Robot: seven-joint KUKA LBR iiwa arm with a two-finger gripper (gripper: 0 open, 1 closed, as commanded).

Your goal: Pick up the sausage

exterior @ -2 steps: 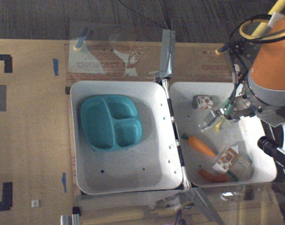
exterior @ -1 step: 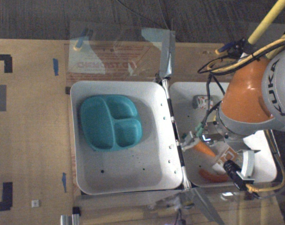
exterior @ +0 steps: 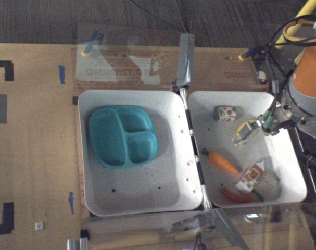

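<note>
- Nearest my camera, along the bottom edge: metal bracket parts [exterior: 220, 228] at the front of the worktop [exterior: 33, 160], just below where the two bins meet.
- Sausage [exterior: 237, 195]: reddish-brown, lying flat in the right bin [exterior: 288, 155] near its front wall, long axis roughly left to right. Its right end sits beside or touches the carton; I cannot tell which.
- Small carton [exterior: 255, 179] with an orange and white print, tilted, just behind and right of the sausage. A green bit shows at its lower edge.
- Carrot [exterior: 222, 162]: orange with a green top, lying on a diagonal left of the carton and apart from the sausage.
- Small can [exterior: 226, 113] on its side near the back of the right bin, well apart from the other items.
- End effector [exterior: 243, 134]: over the middle of the right bin, between can and carrot, pointing toward the left. I read its two pale fingers [exterior: 247, 126] as slightly spread with nothing between them. Well apart from the sausage.
- Arm: grey wrist with orange band [exterior: 310, 76] enters from the right, with cables [exterior: 282, 40] looping above it.
- Left bin [exterior: 95, 191]: teal divided plate [exterior: 123, 135], three compartments, sitting left of centre.
- Clear plastic sheet [exterior: 126, 56] behind the left bin; blue tape marks [exterior: 61, 74] on the worktop at left.
</note>
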